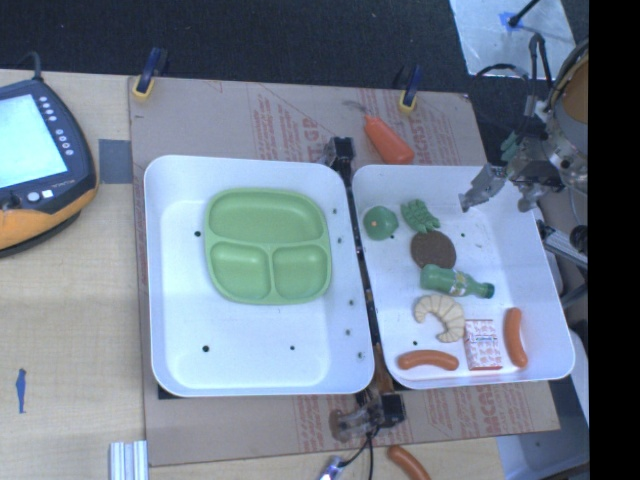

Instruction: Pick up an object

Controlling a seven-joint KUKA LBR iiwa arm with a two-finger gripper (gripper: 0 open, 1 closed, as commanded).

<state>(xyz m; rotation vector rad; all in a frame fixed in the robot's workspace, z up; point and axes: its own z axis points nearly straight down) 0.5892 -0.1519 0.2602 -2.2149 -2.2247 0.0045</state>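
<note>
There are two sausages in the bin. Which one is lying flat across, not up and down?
The sausage at the right bin's front edge, left of the small carton. The other sausage runs up and down.

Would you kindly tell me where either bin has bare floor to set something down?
Left bin: bare floor below and left of the green tray. Right bin: bare upper right corner under the tool; crowded from the croissant downward.

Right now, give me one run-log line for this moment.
gripper: above right bin far edge, holding nothing | croissant, green bottle: in right bin | green tray: left bin
</note>
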